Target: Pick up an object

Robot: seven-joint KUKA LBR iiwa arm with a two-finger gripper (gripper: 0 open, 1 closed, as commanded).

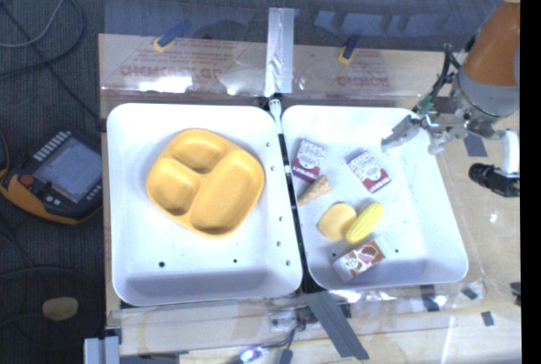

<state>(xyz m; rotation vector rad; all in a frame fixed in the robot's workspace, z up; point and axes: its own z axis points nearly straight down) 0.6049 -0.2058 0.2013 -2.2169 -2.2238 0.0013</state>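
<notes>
Objects for picking lie in the right bin [439,210]. Nearest the camera is a small brown packet [361,259] close to the front wall. Just behind it a yellow corn cob [365,221] leans against a round yellow piece [336,220]; the two touch. Further back lie a small cone [314,190] near the dividing wall, then two red and white cartons, one [309,160] on the left and one [368,170] more to the right, apart from each other.

The left bin [135,269] carries a yellow plate with three compartments [205,181], near its middle.

Both bins stand on a light wooden desk [478,210], and clear plastic sheet with tape [281,50] lies behind them. The hand [414,130] hangs over the back right part of the right bin, with nothing between its fingers; I cannot tell if they are spread or pressed together. Around the desk is dark grey carpet floor [51,41], with black cables [34,24] and an orange control pendant [55,176] at the left.
</notes>
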